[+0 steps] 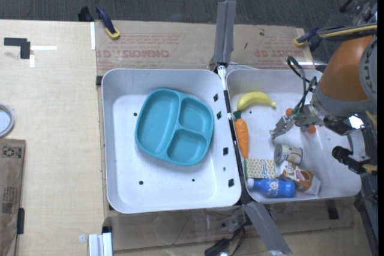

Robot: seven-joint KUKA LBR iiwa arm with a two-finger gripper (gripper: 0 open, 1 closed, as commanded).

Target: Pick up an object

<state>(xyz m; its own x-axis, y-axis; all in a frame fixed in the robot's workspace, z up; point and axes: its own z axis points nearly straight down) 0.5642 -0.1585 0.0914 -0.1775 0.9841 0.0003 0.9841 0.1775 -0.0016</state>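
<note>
Presently noted, over the right-hand shallow white bin (336, 192): two-finger gripper (284, 127) hanging low above bare bin floor, metal fingers (279, 130) pointing toward the bin's middle and slightly parted, nothing seen between them. Candidate objects all on the gripper's far side from the arm or toward the bin's near wall. Nearest by judgement: small silver can with a printed label (288, 154), lying just below the fingertips in the view, apart from them, not touching. Beside and below it, an orange-and-white crumpled snack packet (301, 178), a blue plastic bottle with a white cap (272, 187) lying on its side with long axis along the near wall, and a small patterned sachet (259, 168). Orange carrot with green top (242, 136) lying against the dividing wall, long axis running along that wall, well left of the fingers. Yellow banana (255, 99) near the far corner, long axis roughly across the bin. Left-hand white bin (117, 147) holding a teal three-compartment plastic plate (174, 126), well apart from the gripper. Arm pose: grey links with orange band (348, 75) reaching in from the right, wrist bent downward over the bin. Assessment: no grasp made yet; short shift toward the near wall probably needed to bring the fingers over the can.
</note>
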